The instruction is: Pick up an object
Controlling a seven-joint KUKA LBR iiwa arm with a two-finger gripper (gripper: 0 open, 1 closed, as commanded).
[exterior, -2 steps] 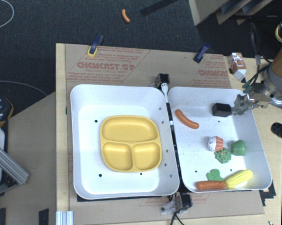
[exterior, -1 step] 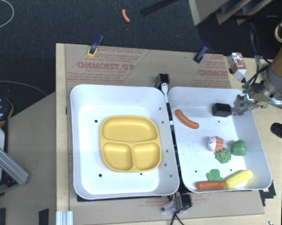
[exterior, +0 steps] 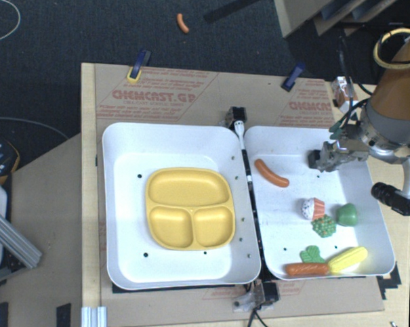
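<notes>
Claw: the gripper (exterior: 325,158) hangs over the far part of the right bin (exterior: 385,232), below the grey wrist and the orange band of the arm (exterior: 396,93). Nothing shows between its dark tips; how far they stand apart I cannot tell.
Sausage: an orange toy sausage (exterior: 271,173) lies on the bin floor to the left of the claw and slightly nearer the camera, apart from it.
Striped piece: a small red and white toy (exterior: 312,209) lies nearer the camera than the claw, almost straight below it in the view.
Green pieces: a round green toy (exterior: 347,214) sits just right of the striped piece; a knobbly green broccoli-like toy (exterior: 323,227) touches or nearly touches both.
Near corner group: well away from the claw, a small green toy (exterior: 311,254), an orange carrot-like stick (exterior: 307,269) and a yellow corn cob (exterior: 348,259) lie close together by the near rim.
Left bin: the left bin (exterior: 116,189), well to the claw's left, holds a yellow three-compartment plate (exterior: 189,207).
Outside: a small orange piece (exterior: 182,22) lies on the dark floor beyond the bench.
</notes>
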